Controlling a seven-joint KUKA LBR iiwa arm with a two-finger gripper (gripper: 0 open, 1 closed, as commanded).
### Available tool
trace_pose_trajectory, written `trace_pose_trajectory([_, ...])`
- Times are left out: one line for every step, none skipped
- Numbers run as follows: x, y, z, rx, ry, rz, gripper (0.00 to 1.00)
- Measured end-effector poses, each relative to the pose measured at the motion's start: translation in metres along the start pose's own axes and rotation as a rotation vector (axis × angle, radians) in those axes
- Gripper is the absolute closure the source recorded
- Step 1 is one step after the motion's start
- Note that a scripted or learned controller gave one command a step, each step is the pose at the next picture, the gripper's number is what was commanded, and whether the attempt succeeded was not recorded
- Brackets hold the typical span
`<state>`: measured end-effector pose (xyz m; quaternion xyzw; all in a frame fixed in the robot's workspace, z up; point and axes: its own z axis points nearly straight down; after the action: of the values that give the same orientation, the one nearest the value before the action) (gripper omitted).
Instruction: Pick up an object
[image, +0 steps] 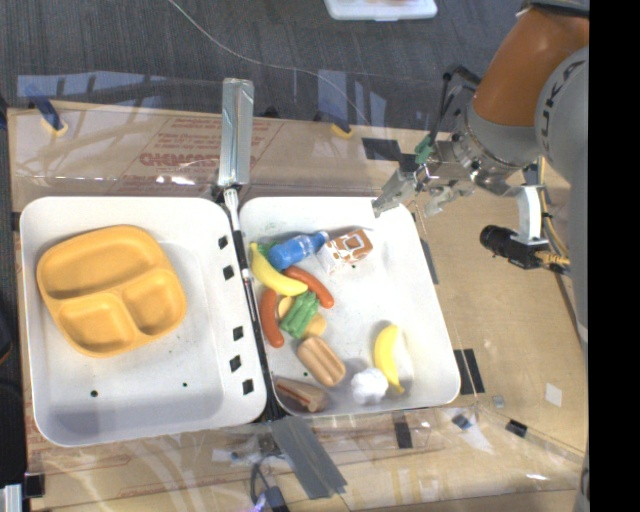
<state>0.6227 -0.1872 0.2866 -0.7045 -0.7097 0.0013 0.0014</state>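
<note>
The right bin (425, 300) holds a pile of toy food: a blue bottle (296, 248), a brown and white carton (349, 247), a yellow banana (272, 273), red sausages (311, 284), a green piece (297, 313), a hot dog bun (320, 360), a second banana (389, 355) and a white lump (369, 385). My gripper (405, 192) hangs above the bin's far right corner, up and to the right of the carton, with nothing between its fingers. The two fingers stand apart.
The left bin (130, 395) carries a yellow divided tray (108, 288). A metal clamp (235, 130) stands at the far end of the wall between the bins. Black tape pieces lie on the cardboard bench to the right.
</note>
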Motion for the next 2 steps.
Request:
trace_pose_trajectory([-0.021, 0.001, 0.168, -0.02, -0.001, 0.087, 0.0])
trace_pose_trajectory([0.04, 0.037, 0.179, -0.009, -0.009, 0.15, 0.0])
